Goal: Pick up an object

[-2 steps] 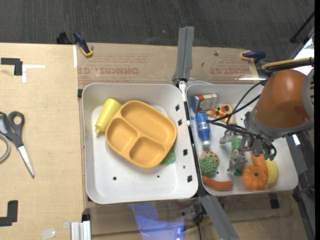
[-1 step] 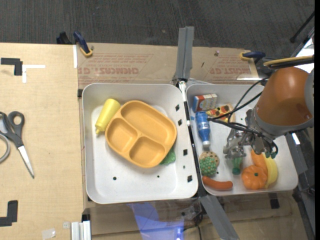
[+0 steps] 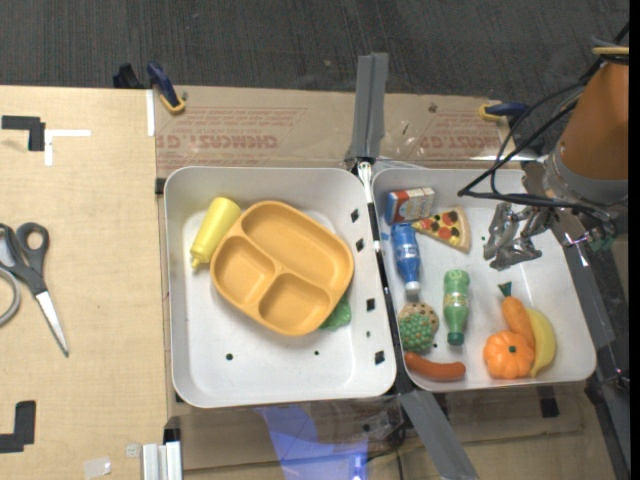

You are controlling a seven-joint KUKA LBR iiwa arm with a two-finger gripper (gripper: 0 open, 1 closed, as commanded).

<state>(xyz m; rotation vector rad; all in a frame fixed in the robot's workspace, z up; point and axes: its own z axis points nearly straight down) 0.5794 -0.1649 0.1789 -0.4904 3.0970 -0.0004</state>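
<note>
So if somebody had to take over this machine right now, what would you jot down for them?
Gripper: hangs over the upper right part of the right bin, nothing seen between its fingers.
Right bin: carrot, banana, small pumpkin, green bottle, blue bottle, pizza slice, sausage.
Left bin: orange divided tray, yellow bottle.
Done: nothing picked yet.
Left: grasp and lift one object.

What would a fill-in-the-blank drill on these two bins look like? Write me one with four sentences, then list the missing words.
1. The divided orange tray lies in the ____ bin.
2. The yellow bottle rests against the tray's ____ side.
3. The pizza slice sits beside the blue bottle in the ____ bin.
4. The claw hangs over the right bin, above the carrot and the ____ pumpkin.

Missing words: left; left; right; orange
</note>
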